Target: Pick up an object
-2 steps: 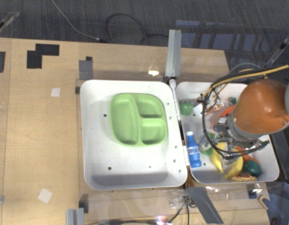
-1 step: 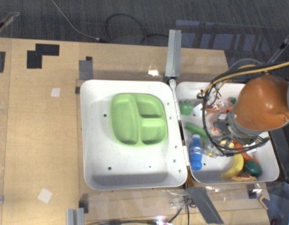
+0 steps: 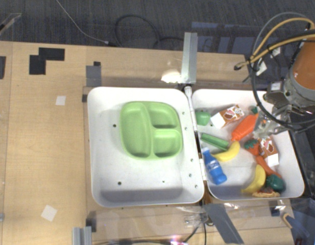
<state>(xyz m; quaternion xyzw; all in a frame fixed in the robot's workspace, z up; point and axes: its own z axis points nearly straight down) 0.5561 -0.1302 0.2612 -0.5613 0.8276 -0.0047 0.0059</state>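
Looking down on the counter (image 3: 40, 152), we see the hand (image 3: 263, 130) low over the right bin (image 3: 292, 160), at the upper end of the toys; whether its fingers are apart or together we cannot tell. Just to its left lies the carrot (image 3: 244, 128), its long axis slanted, the orange body running from lower left to upper right and the green top pointing up-right toward the hand. Whether the hand touches it is unclear. Below-left of the hand a banana (image 3: 228, 153) curves beside a green stick (image 3: 213, 140), and a blue bottle (image 3: 214, 168) lies further down-left, its cap toward the top. Directly below the hand sit a small packet (image 3: 269, 148) and a second banana (image 3: 256, 180). Well to the left, the other bin (image 3: 103, 172) carries a green divided tray (image 3: 149, 129).
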